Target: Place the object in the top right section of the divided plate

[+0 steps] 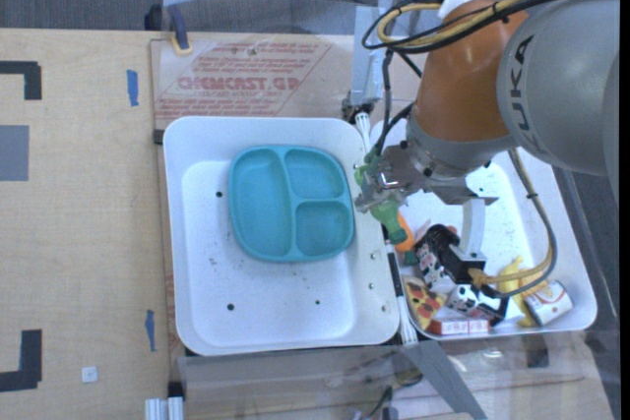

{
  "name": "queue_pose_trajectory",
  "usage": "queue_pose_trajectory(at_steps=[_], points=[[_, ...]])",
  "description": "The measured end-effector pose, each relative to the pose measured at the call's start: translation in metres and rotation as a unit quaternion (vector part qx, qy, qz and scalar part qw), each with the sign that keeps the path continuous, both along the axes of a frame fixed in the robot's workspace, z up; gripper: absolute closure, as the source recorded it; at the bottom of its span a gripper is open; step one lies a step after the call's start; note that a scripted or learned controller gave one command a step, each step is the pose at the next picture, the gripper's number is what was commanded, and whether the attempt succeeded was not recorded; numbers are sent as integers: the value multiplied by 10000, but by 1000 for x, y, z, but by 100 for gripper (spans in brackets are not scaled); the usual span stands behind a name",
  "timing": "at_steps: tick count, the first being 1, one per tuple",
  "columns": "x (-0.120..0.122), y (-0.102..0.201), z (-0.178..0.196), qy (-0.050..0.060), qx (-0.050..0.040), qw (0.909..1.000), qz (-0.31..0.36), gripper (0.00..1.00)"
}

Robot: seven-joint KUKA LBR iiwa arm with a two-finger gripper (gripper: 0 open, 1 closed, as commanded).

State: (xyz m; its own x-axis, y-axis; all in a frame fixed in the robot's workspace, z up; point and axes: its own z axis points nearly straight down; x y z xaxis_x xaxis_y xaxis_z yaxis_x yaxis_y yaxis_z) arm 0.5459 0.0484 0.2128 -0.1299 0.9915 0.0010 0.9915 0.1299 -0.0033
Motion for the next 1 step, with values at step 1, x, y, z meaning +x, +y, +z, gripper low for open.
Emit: queue_pose_trajectory(at_steps=[1], points=[[0,-1,0,-2,0,10000,-7,0]])
